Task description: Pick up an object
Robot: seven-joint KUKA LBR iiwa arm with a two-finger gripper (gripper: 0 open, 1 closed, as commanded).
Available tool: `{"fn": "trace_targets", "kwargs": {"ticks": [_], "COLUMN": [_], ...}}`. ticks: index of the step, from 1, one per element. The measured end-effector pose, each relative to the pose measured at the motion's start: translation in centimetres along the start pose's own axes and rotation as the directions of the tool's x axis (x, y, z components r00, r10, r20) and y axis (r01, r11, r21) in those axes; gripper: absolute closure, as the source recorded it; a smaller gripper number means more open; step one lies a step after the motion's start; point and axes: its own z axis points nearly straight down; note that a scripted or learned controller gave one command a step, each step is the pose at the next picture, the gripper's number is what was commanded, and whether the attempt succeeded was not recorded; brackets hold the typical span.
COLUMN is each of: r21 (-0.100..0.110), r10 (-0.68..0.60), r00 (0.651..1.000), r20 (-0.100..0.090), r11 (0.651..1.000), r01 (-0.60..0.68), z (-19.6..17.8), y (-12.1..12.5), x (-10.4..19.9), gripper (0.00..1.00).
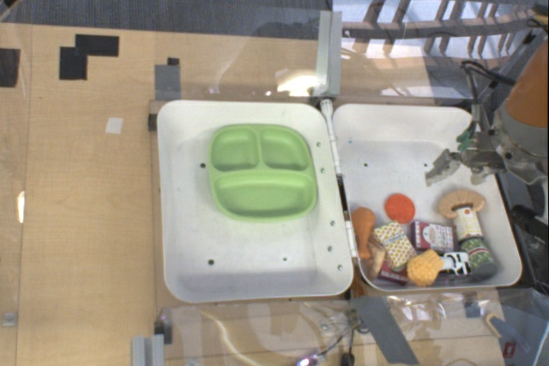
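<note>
Hovering over right bin (377, 129) — gripper (456, 167) with fingers spread, nothing between them — toys (429, 244) piled near, green tray (262, 171) left.

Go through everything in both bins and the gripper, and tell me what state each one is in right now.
green divided plate: flat in the left bin, nothing on it
gripper: above the right bin, nothing between its fingers
orange round piece: lying flat
mushroom toy: on its side
toy food pile: heaped in the near corner
</note>
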Motion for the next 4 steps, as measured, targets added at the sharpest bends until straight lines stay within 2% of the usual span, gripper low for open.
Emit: {"fn": "trace_targets", "kwargs": {"ticks": [1,2,3,4], "r21": [-0.013,-0.025,-0.022,-0.004], "r10": [-0.104,-0.202,-0.191,-0.034], "r00": [0.995,0.979,0.982,0.999], "r20": [0.002,0.007,0.007,0.002], "r11": [0.995,0.979,0.981,0.999], "r01": [0.104,0.202,0.191,0.034], "z": [8.6,9.4,9.4,1.4], "y": [-2.4,4.2,9.2,12.1], "x": [0.4,6.1,7.2,6.2], "gripper": [0.00,0.00,0.00,0.00]}}
